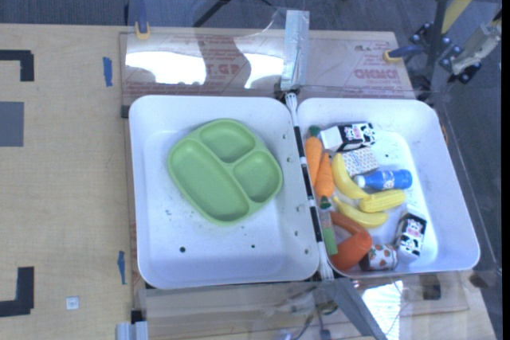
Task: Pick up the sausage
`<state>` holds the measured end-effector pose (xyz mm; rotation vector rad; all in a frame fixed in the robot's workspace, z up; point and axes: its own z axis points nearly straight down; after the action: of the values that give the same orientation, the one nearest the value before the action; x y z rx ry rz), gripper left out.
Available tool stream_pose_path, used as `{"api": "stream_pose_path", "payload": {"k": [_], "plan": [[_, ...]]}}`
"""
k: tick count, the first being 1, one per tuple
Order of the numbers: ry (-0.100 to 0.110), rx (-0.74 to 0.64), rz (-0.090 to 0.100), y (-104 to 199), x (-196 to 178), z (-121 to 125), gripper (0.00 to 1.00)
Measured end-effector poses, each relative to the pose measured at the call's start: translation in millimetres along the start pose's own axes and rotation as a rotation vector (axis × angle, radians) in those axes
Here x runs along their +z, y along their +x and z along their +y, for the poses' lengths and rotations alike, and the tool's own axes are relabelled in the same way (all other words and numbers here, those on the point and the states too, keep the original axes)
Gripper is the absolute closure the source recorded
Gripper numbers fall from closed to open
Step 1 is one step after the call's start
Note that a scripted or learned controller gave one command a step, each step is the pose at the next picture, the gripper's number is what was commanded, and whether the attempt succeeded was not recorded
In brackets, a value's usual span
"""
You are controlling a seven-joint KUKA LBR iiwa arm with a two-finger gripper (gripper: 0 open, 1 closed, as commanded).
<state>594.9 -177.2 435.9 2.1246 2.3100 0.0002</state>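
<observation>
When scanning from the left, first up just bare wooden bench with a few black marks and a scrap of blue tape. Then the left bin, white and shallow, holding one green plate with three compartments, sat roughly in the middle and turned at a slant. Nothing on the plate but a bit of glare. Behind both bins, a clear shiny sheet lying flat.

Over in the right bin, a whole jumble of toy food crowded toward its left wall. Two thin orange carrots right up against that wall, end to end-ish. Just beside them two yellow bananas, curved, with a blue bottle lying across them. Above that, a black-and-white cow-print carton near the back edge, and a second carton well over toward the front right.

Now the sausage: reddish, lying at a slant just under the bananas, toward the front left of the right bin, touching a fat orange carrot below it. Pretty sure that's the one, though kind of blurry. Next to the fat carrot, a small white-and-red thing, too small to make out.

As for the gripper, can't tell open or closed. Sausage just lying loose in the pile, nothing touching it from above.
</observation>
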Motion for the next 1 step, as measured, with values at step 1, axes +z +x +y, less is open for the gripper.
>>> {"api": "stream_pose_path", "payload": {"k": [1], "plan": [[0.000,0.000,0.000,0.0,0.0,0.0,0.00]]}}
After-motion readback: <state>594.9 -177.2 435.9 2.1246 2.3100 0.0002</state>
